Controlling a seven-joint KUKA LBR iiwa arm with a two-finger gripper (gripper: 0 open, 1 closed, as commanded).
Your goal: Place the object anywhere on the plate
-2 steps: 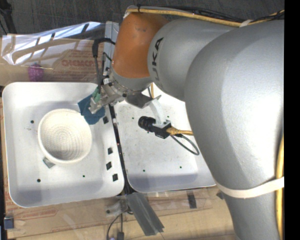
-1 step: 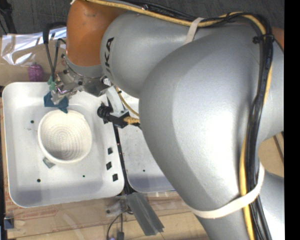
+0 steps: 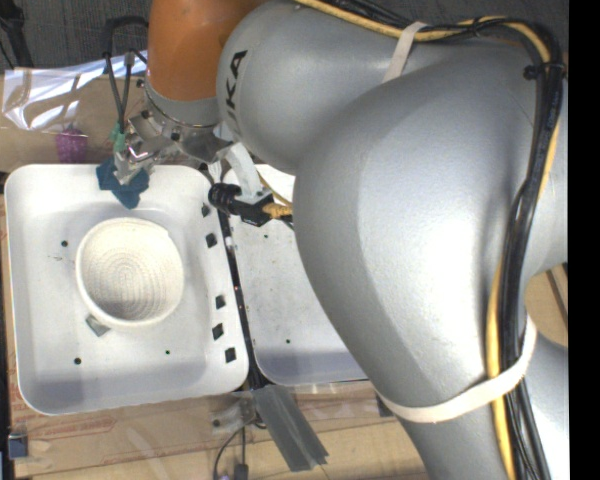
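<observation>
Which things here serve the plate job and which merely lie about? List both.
For the job:
- teal object, between the jaws
- gripper
- white plate, left bin

Lying about:
- purple item beyond the bin
- clear plastic sheet
- right bin

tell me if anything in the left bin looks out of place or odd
A small grey scrap pokes out from under the white plate's lower-left edge. A teal object sits at the bin's top edge under the gripper, off the plate.
</observation>
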